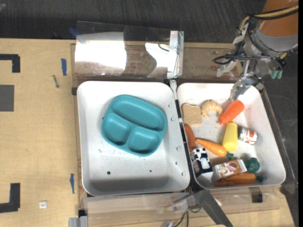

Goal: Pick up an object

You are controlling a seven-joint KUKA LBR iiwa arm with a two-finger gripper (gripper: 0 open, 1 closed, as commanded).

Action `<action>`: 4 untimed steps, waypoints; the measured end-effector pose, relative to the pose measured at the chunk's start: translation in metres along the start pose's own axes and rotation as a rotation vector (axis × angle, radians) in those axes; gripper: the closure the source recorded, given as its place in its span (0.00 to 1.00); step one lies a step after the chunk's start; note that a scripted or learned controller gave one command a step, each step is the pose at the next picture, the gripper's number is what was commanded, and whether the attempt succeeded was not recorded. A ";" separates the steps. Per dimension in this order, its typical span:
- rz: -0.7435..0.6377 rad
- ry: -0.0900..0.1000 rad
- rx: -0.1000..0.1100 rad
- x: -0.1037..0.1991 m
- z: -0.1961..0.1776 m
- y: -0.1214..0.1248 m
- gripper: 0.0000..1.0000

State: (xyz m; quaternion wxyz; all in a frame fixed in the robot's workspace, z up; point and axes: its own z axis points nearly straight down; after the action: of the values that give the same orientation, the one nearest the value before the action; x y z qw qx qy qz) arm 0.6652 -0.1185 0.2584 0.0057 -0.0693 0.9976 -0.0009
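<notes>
No readable writing anywhere: small carton (230, 167) has a printed front but too blurred to read, no brand legible. Black-and-white cow toy (200, 158) and red-and-white can (248, 136) likewise unreadable.

Pincer (240, 88) at the far edge of the right bin (273, 141), hanging from grey arm with orange band (280, 8), cables bunched around the wrist. Fingers a thin metallic sliver from this angle; spread or pressed together — cannot tell. Nothing seen between them. Tip just above the leafy end of the orange carrot (232, 110); touching or just clear, cannot tell.

Relative to pincer, all in right bin:
- carrot directly below, tilted
- croissant (211, 108) below-left, near
- bread slice (191, 113) further left of that
- yellow corn (230, 136) straight below, past the carrot
- can below, slightly right
- second carrot (212, 147) lower left of corn
- sausage (189, 135) along the bin's left wall
- cow toy, carton, green broccoli (252, 164), long carrot (236, 178) well below, at near edge

Left bin (90, 126) well apart to the left, holding teal divided tray (134, 124). Both bins on tan table (33, 126).
</notes>
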 end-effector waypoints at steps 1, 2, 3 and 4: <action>-0.144 0.013 -0.006 0.077 0.101 0.015 0.00; -0.030 -0.021 0.008 0.094 0.146 0.015 0.00; -0.053 -0.001 0.002 0.094 0.169 -0.033 0.00; 0.055 -0.008 0.003 0.134 0.166 0.033 0.00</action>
State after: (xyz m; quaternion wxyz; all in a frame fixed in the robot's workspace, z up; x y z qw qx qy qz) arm 0.5294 -0.1043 0.0904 0.0096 -0.0420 0.9991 -0.0022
